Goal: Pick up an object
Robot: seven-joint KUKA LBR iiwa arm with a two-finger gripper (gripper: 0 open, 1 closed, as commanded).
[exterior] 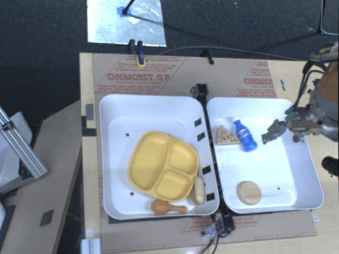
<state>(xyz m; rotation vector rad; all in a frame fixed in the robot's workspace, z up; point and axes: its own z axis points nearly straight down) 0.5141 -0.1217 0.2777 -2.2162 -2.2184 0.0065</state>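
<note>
- Camera view: my jaws hang over the right bin, near its right wall, with my grey arm coming in from the right edge. I cannot tell whether they are spread or pressed together; nothing shows between them.
- Same view, right bin: a blue bottle lies tilted just left of my jaws, apart from them. A tan triangular wedge lies beside the bottle's left. A round beige piece sits near the front wall.
- Same view, left bin: a yellow 3-compartment tray lies flat. A pale oval piece touches its front right corner, and a brown drumstick-shaped piece lies by the front wall.
- Both bins rest on the desk.
</note>
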